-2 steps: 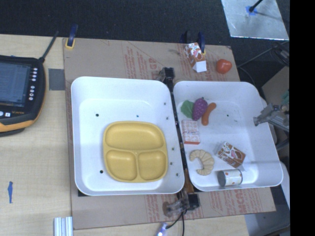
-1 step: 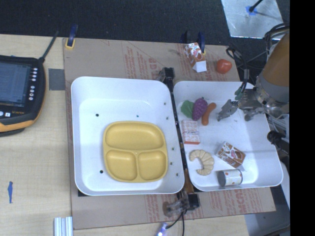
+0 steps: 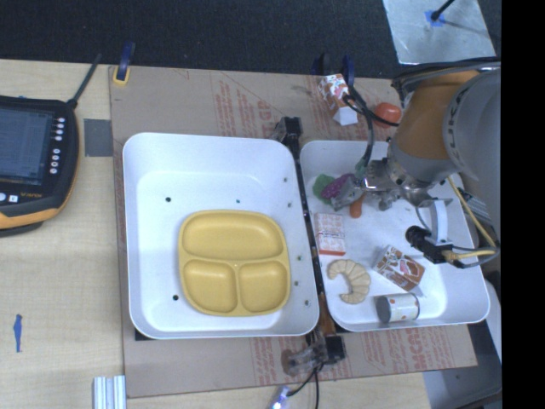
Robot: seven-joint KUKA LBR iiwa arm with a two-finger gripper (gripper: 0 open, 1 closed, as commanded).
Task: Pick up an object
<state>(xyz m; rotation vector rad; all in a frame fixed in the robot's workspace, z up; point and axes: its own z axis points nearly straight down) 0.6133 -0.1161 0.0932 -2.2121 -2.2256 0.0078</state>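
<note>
Left bin [image 3: 145, 169]: yellow tray [image 3: 234, 261], not my target. Right bin [image 3: 477, 301]: packet [image 3: 329, 233], croissant [image 3: 351, 279], small carton [image 3: 399, 269], can [image 3: 397, 308]. Purple-green clump [image 3: 339, 187] lies at the jaws [image 3: 368, 187]; I cannot tell their state. My worry: tight crowding, so they may snag the clump's edge and it slips.

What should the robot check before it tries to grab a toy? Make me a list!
1. Toys to pick from in the right bin: ok; a croissant, a small can and a snack packet lie there.
2. Pincer over a toy: ok, it is at the purple and green toy.
3. Toy held already: cannot tell.
4. Neighbours crowding that toy: ok, the card packet lies apart.
5. Yellow tray out of the way: ok, it sits in the left bin.
</note>
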